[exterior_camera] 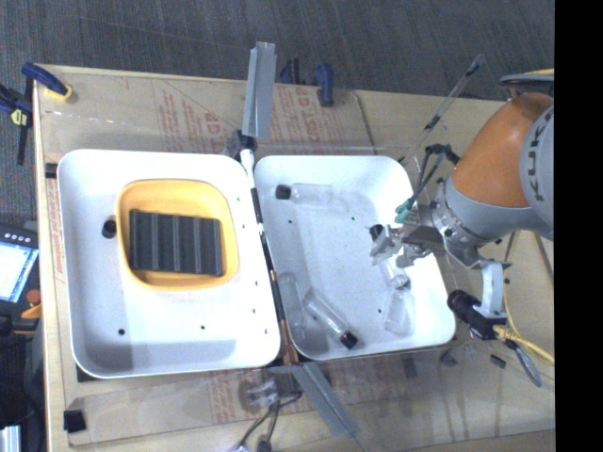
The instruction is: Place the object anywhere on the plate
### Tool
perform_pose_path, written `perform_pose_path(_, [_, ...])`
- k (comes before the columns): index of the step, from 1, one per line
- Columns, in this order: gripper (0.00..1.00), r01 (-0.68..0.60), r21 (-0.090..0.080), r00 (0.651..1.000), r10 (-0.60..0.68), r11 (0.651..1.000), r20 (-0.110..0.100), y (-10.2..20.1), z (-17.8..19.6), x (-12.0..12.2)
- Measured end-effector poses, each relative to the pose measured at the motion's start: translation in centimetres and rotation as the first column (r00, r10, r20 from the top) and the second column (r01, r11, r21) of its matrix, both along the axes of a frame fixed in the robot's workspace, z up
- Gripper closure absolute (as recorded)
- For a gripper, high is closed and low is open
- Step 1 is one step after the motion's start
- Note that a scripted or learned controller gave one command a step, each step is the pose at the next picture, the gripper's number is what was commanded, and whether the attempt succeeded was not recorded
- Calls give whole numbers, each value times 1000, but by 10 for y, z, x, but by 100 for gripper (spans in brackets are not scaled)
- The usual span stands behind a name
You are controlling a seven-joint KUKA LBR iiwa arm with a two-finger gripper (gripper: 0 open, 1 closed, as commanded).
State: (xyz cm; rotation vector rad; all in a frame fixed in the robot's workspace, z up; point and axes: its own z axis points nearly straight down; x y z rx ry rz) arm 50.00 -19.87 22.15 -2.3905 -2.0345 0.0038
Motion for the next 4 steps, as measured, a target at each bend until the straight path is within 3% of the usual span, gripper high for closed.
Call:
perform_pose_path(1, [100, -148, 0, 989, 148, 989, 2, 73, 53, 1])
perform_pose_path(2, [100, -292, 3, 957, 292, 957, -3, 96, -11, 59])
perform_pose_path(3, [100, -439, 0, 899, 439, 899, 2, 169, -19, 89])
perform_pose_path(4, [0, -438, 0, 899, 438, 899, 2, 168, -18, 90])
